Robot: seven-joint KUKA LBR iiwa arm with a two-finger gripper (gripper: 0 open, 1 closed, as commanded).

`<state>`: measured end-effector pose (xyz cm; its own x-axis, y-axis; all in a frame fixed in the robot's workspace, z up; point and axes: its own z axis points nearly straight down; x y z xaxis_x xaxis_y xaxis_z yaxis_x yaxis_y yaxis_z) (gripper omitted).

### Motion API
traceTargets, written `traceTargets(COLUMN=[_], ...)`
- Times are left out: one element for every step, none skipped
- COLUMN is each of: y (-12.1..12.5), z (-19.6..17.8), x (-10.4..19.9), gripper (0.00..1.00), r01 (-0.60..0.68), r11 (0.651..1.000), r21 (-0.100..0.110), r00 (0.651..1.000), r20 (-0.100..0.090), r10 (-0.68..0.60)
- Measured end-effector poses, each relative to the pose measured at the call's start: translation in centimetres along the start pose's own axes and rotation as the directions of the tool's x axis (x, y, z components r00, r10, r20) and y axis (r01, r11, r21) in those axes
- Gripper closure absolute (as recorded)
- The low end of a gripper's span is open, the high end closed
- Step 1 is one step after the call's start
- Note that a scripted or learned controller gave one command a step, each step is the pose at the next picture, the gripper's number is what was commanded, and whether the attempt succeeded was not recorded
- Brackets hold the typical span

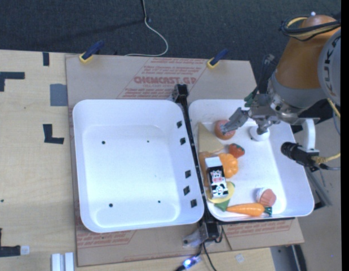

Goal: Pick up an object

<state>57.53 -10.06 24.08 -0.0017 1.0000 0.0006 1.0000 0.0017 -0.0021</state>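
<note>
A grey KUKA arm with an orange band is reaching in from the right over the right-hand white bin. Its gripper is hanging above the bin's upper part, with the two fingers spread apart and nothing showing between them. One finger is pointing down toward a round reddish-orange toy fruit lying near the bin's upper left corner; whether it is touching the fruit is not clear.

Other toy foods are crowding the bin's left side. A small red tomato-like piece is sitting just below the fruit, and an orange pepper-like piece is lying beside it. A small black-and-white carton is lying along the left wall, partly over a yellow piece. A carrot is lying along the bottom edge, and a pinkish-red piece is sitting near the lower right.

The left-hand white bin is sitting just beside it, joined by a black divider. Both are resting on a cardboard sheet held by blue and yellow clamps.
</note>
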Motion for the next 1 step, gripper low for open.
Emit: traceTargets(y=[4.76], z=[9.42], x=[-8.64], gripper=[0.0], r01=[-0.005], r11=[1.0], r21=[0.001], r00=[1.0], r20=[0.004], r10=[0.005])
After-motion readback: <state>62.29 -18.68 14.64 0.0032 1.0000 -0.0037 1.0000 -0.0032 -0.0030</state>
